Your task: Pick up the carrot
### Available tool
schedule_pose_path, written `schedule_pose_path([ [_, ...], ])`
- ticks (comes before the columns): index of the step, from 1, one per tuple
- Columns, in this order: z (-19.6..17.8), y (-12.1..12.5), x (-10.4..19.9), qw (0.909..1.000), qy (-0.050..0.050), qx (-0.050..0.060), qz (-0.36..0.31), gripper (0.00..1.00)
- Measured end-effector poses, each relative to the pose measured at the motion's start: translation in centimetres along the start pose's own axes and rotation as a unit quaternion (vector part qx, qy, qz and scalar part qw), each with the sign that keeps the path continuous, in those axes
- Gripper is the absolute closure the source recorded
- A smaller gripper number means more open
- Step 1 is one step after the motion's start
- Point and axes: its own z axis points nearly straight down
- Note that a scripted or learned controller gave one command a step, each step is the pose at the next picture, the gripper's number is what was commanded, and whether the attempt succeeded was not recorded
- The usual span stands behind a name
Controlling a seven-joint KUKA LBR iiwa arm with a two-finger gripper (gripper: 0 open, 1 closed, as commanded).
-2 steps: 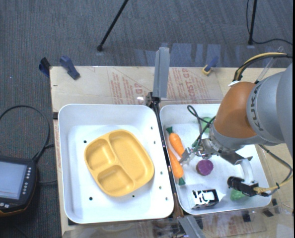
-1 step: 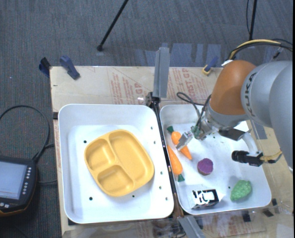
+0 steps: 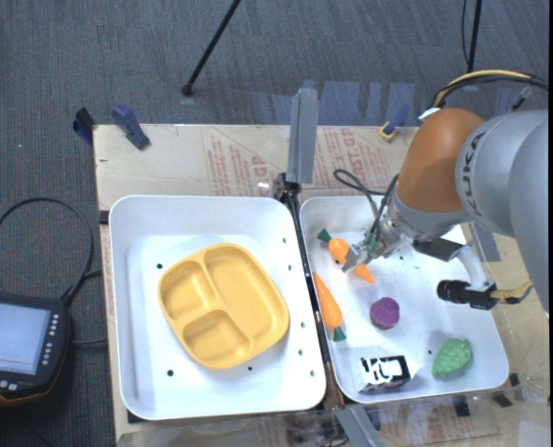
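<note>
End effector (image 3: 363, 254) low in the right bin (image 3: 486, 366), seemingly clamped on a small carrot (image 3: 343, 250). Below and left of it, a longer carrot (image 3: 328, 301) by the bin wall. Below it, purple item (image 3: 384, 312), black-and-white card (image 3: 385, 370) with unreadable print, green lump (image 3: 451, 357). Far left, yellow plate (image 3: 222, 304).

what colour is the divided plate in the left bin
Yellow. The divided plate shows plainly in the camera view, lying in the left bin.

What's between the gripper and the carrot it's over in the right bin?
Nothing visible. The gripper sits right at the small carrot near the back of the right bin. The second carrot lies nearer along the left wall, and the purple piece is off to the side, both apart.
</note>
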Motion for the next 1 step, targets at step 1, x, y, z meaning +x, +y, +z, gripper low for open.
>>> schedule_pose_path([
  [1,-9.33,3.84,1.25,0.9893,-0.002,-0.002,-0.146,1.00],
])
